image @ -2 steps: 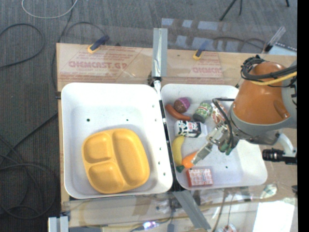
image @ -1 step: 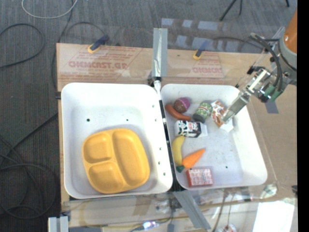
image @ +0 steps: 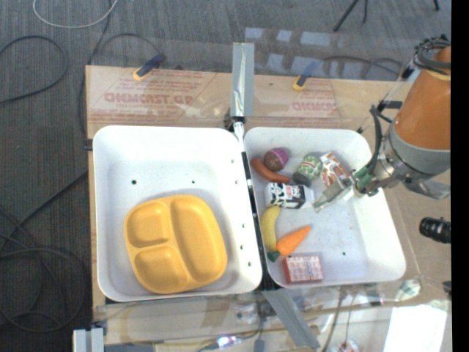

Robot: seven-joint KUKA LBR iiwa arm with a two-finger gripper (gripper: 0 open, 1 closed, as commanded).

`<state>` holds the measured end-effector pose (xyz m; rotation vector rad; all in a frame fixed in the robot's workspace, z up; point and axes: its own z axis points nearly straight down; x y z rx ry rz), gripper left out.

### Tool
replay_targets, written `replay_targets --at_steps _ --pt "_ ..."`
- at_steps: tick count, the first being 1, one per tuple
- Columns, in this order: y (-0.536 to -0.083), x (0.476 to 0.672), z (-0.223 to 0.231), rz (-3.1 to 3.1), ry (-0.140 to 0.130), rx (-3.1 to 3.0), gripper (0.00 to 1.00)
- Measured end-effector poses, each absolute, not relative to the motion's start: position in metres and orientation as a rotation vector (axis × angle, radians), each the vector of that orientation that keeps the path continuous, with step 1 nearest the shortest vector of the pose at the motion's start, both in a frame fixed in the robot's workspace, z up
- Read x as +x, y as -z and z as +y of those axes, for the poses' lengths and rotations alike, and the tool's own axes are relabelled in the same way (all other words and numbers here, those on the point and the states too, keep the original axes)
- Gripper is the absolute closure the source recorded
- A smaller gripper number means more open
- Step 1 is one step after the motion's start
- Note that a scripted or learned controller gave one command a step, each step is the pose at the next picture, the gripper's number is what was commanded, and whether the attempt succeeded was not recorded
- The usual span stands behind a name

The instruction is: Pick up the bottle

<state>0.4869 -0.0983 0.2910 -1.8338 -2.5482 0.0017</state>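
A small white bottle with black patches (image: 286, 194) lies on its side in the right bin (image: 366, 248), near that bin's left wall. My gripper (image: 328, 195) reaches in from the right and hangs low over the bin's middle, just right of the bottle and below a green can (image: 309, 169). Whether it touches the bottle I cannot tell. Nothing is visibly held in it. The grey arm with its orange band (image: 429, 108) stands over the bin's right edge.
Around the bottle lie a purple onion (image: 276, 158), a red-orange pepper (image: 268, 172), a printed packet (image: 335, 169), a banana (image: 270, 226), a carrot (image: 293, 239) and a red box (image: 303, 268). The left bin (image: 117, 152) holds a yellow divided plate (image: 176, 242).
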Motion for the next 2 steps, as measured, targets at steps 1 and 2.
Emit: replay_targets --at_steps 1,2 --pt "-0.203 0.483 -0.080 -2.283 -0.005 -2.153 0.00" --pt "-0.182 0.483 -0.009 -2.016 -0.009 -2.403 0.00"
